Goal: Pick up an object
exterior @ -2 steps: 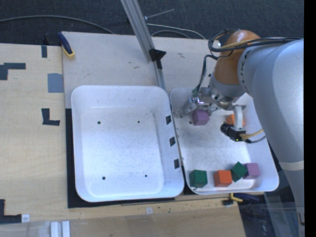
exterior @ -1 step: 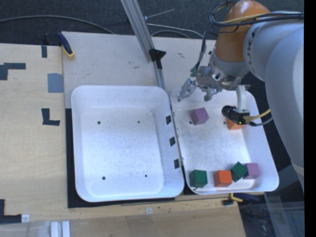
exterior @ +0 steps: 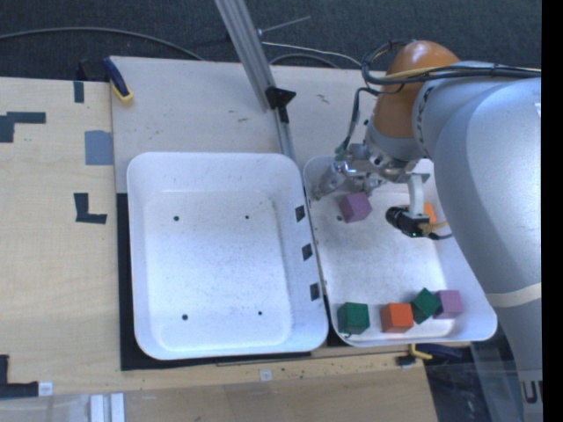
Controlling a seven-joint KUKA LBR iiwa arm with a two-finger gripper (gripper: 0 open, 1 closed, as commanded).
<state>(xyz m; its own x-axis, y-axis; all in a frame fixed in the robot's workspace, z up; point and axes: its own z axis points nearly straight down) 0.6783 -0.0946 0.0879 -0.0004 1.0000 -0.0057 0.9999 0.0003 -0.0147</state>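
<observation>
My gripper (exterior: 354, 192) hangs over the far end of the right bin (exterior: 387, 262), close to the wall it shares with the left bin. A purple block (exterior: 356, 207) sits tilted between the fingertips, its top edge covered by the metal fingers (exterior: 345, 176); the gripper is shut on it. Along the near rim of the same bin lie a green block (exterior: 354, 316), an orange block (exterior: 396, 316), a dark green block (exterior: 426, 304) and a second purple block (exterior: 450, 301). A small orange piece (exterior: 429, 213) peeks out beside a black part of the arm.
The left bin (exterior: 211, 253) stands beside the right one. A slanted aluminium post (exterior: 251, 47) rises behind the bins, near the gripper. The bulky grey arm (exterior: 493, 174) covers the right bin's right side. Cables run across the bench's far edge.
</observation>
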